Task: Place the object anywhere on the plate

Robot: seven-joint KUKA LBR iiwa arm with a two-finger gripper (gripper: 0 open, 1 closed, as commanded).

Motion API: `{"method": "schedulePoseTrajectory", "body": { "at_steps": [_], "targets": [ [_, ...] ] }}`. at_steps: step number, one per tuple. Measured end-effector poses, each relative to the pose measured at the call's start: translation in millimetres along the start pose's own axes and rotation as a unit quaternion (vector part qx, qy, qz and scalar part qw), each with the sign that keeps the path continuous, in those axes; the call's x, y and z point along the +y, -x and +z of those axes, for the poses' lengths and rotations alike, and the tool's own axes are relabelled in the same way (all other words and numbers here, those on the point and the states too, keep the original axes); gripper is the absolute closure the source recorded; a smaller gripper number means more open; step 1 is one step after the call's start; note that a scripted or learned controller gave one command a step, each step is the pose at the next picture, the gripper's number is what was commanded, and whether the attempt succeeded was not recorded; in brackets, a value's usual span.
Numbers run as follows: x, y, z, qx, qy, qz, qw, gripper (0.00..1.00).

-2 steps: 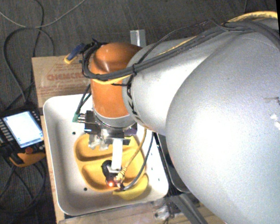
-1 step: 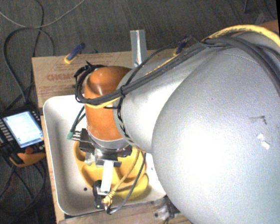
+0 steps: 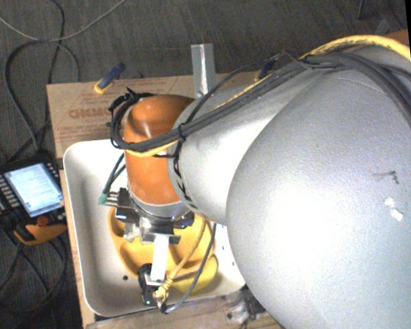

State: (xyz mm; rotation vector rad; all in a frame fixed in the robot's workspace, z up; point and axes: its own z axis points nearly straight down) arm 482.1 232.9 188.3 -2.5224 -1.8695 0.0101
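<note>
A yellow plate [image 3: 129, 259] lies in the left white bin [image 3: 80, 211], towards its near side. My gripper [image 3: 153, 236] hangs straight down over the plate's middle, below the orange wrist band [image 3: 148, 155]. The wrist and its fittings cover the gripper's tips and the plate's centre, so I cannot tell whether anything is held. The grey arm [image 3: 320, 198] hides everything to the right of the left bin.
The bin sits on a cardboard sheet [image 3: 81, 111] with a small blue and yellow item [image 3: 109, 76] at its far edge. A metal post [image 3: 203, 66] stands behind the bin. A teach pendant [image 3: 28, 189] lies on the floor to the left.
</note>
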Motion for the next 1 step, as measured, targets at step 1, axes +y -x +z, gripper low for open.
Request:
{"method": "schedulePoseTrajectory", "body": {
  "at_steps": [1],
  "targets": [
    [0.1,0.8,11.3,-0.001,0.0,-0.025,0.9997,1.0]
  ]
}}
